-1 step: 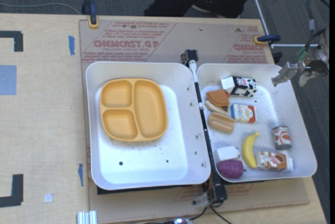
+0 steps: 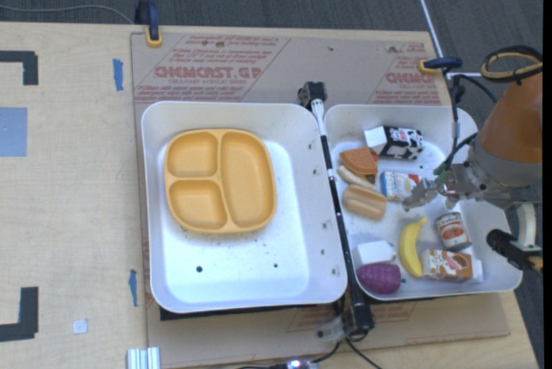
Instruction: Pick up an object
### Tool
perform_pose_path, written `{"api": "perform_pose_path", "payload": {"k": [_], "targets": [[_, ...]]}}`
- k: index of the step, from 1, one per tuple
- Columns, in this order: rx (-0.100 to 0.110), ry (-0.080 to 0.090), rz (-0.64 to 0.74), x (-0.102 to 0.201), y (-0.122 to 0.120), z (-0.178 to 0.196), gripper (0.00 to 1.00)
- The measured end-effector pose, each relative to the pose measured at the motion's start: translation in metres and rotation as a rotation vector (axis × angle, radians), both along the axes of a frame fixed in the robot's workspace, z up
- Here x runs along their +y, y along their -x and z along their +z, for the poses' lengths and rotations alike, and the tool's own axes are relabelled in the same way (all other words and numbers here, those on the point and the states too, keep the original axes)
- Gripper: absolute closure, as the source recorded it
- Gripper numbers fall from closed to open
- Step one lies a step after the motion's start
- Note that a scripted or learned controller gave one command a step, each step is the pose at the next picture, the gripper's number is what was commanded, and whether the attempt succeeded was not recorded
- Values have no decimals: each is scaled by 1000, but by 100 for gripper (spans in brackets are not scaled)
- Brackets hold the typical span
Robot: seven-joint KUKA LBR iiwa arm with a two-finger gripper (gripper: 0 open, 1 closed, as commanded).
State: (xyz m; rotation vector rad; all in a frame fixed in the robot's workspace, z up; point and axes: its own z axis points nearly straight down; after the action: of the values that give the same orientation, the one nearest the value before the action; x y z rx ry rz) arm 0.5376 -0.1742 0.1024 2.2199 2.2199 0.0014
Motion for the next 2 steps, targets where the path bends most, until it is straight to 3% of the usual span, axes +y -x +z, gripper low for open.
{"api": "perform_pose_path", "payload": {"k": [1, 2], "targets": [[-13, 4, 1, 8, 41, -14, 0], [-13, 6, 0, 35, 54, -14, 0]]}}
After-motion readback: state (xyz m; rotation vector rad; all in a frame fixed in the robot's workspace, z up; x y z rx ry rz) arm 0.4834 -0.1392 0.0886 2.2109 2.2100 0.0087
